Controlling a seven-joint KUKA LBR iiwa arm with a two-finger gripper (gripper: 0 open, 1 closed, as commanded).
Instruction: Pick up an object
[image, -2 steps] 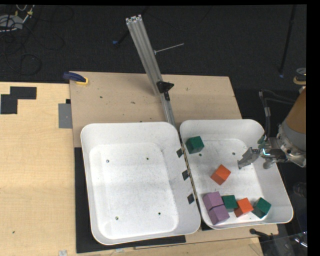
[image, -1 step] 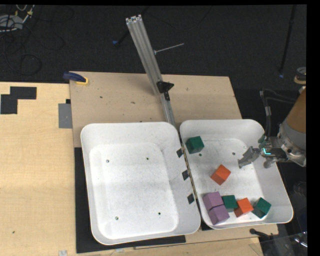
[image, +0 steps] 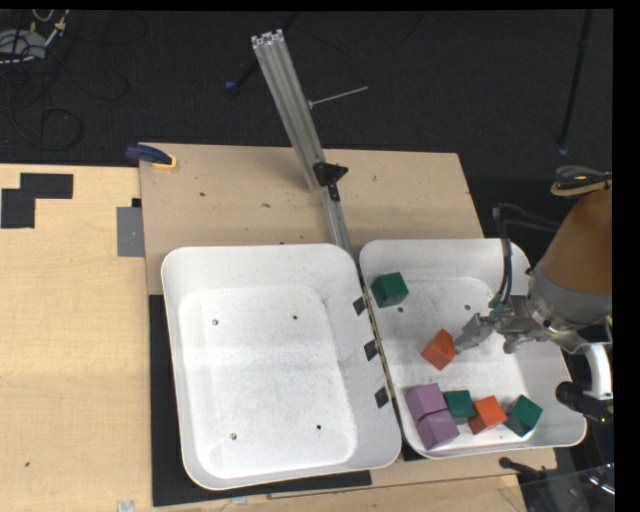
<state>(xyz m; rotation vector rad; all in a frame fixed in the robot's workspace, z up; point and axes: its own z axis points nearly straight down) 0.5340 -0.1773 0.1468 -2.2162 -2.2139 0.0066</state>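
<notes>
Nothing has yet been lifted: the tool (image: 468, 337) is seen just right of the orange block (image: 438, 350), whether wide or narrow cannot be told.

Open floor spans the middle of the right bin (image: 480, 262); blocks crowd its near edge (image: 465, 410), an orange block (image: 438, 350) sits mid-floor, a green block (image: 389, 289) far left.

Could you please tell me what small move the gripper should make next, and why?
Probably a short shift left and down over the orange cube. The gripper sits just right of it in the right white bin, and that cube lies apart from the clustered blocks, so it looks the easiest to pick.
</notes>
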